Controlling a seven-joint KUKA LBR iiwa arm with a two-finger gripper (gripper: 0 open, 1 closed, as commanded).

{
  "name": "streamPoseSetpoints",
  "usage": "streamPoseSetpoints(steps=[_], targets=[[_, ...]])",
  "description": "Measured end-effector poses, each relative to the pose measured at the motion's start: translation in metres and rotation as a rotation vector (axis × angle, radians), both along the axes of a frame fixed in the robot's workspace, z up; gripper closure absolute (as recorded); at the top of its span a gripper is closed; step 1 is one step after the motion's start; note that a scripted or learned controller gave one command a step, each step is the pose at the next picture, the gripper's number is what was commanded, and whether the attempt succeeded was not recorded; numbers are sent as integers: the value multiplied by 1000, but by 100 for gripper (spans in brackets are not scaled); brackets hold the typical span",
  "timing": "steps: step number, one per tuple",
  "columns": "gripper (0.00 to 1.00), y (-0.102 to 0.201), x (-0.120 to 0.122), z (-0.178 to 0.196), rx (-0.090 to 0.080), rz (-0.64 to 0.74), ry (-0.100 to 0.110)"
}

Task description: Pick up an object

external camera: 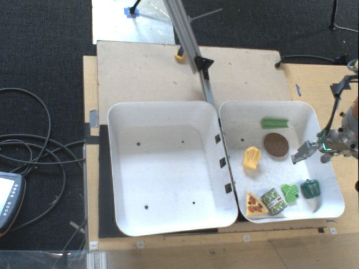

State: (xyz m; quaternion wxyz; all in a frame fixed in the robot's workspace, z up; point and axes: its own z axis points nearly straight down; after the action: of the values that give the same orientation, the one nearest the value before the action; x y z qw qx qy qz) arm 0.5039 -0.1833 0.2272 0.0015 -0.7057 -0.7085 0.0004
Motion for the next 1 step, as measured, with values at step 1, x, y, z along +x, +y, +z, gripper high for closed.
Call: streamPoseSetpoints(steps=[1], targets=[[0, 0, 1, 2, -1, -1, -4]])
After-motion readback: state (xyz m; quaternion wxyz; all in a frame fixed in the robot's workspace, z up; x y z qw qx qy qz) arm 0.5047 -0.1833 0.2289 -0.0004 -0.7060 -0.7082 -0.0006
